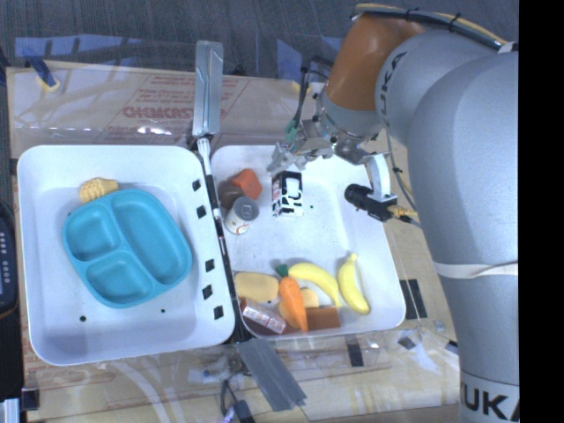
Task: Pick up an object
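The gripper hovers at the right bin's far edge, its opening impossible to judge, just above a black-and-white carton; a misaligned descent could topple it.

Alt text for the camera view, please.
The arm's claw hangs above a black-and-white carton in the right bin, which also holds bananas and a carrot. The left bin holds a blue divided tray.
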